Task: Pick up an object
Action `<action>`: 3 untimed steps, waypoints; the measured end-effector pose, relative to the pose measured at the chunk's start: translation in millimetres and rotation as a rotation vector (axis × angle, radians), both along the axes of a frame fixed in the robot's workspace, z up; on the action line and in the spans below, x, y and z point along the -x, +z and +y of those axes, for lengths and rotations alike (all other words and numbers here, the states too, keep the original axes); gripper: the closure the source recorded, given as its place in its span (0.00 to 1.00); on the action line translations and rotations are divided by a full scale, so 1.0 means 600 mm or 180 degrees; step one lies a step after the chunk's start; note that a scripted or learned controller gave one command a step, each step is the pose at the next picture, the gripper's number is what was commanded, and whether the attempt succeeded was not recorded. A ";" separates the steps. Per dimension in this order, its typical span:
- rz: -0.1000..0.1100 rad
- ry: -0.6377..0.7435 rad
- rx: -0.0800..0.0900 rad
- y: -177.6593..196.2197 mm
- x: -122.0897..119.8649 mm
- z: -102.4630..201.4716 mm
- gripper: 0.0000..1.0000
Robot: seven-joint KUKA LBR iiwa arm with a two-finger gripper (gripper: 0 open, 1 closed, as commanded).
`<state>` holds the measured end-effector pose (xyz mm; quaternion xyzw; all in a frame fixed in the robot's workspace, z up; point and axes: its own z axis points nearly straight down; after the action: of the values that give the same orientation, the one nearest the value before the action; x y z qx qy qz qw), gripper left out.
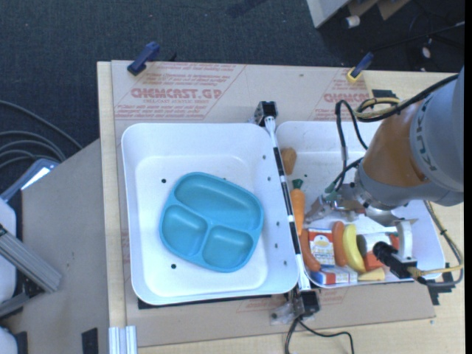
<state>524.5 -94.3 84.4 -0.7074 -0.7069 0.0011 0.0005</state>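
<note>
The right bin holds several toy foods. An orange carrot lies along its left wall, with a small brown piece farther back. At the front lie a red and white carton, a red sausage, a yellow banana and an orange piece. My gripper is low in the right bin, just right of the carrot and just behind the carton. The wrist and arm hide the bin floor behind it. I see nothing held in the gripper.
The left bin holds a blue divided plate. A black-clipped divider marks where the two bins meet. Cables loop over the back of the right bin. Blue and yellow clamps sit on the bench's far edge.
</note>
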 end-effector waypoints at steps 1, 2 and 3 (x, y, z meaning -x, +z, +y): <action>-0.0002 0.0001 -0.0002 0.016 0.000 0.001 1.00; -0.0009 0.0007 0.0000 0.196 -0.108 -0.012 1.00; -0.0005 0.0007 -0.0002 0.195 -0.107 -0.011 0.00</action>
<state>588.8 -101.2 201.4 -0.7066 -0.7076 0.0004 0.0002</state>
